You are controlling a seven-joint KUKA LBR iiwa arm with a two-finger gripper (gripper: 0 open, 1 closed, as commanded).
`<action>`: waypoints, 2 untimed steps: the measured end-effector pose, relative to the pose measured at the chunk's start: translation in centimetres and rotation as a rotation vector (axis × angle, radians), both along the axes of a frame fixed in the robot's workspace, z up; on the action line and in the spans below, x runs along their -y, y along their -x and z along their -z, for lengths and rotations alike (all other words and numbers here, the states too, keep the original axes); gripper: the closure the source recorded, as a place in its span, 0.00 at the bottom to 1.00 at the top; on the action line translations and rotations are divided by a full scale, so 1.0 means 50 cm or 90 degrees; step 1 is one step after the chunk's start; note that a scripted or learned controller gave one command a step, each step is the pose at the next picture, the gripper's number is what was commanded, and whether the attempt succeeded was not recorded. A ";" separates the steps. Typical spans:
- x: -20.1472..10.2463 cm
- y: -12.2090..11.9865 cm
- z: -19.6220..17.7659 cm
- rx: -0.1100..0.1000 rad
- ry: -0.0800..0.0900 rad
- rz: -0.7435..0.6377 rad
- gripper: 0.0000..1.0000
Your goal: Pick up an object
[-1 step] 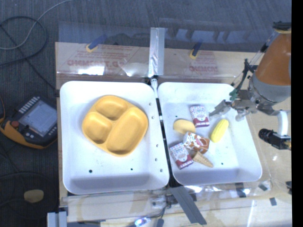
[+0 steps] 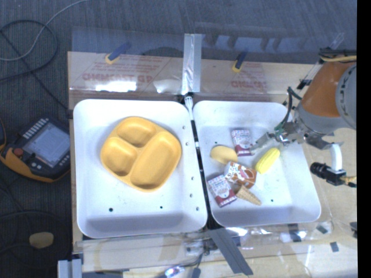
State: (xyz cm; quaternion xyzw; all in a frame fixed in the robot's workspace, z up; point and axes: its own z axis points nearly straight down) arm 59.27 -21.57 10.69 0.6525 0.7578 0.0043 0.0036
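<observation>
The right bin [image 2: 301, 198] holds several small things. A yellow corn cob [image 2: 267, 160] lies near its middle right, with a pale yellow rounded piece [image 2: 222, 153] to its left. A red and white packet [image 2: 241, 138] lies toward the back. Two more packets [image 2: 239, 174] [image 2: 219, 189] and a tan cone [image 2: 248, 197] lie toward the front. My gripper [image 2: 264, 141] reaches in from the right, low over the bin, just above the corn cob and beside the back packet. Nothing shows between its fingers.
In the left bin [image 2: 87, 213] sits a yellow plate with three sections [image 2: 140, 152]. A taped divider [image 2: 191, 68] runs between the bins at the back. On the floor to the left are a handheld control pendant [image 2: 40, 148] and cables.
</observation>
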 end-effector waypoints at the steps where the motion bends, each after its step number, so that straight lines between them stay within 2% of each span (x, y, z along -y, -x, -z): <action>1: -0.012 0.053 0.029 0.004 0.003 -0.044 0.00; 2: -0.012 0.052 0.012 0.004 0.003 -0.044 1.00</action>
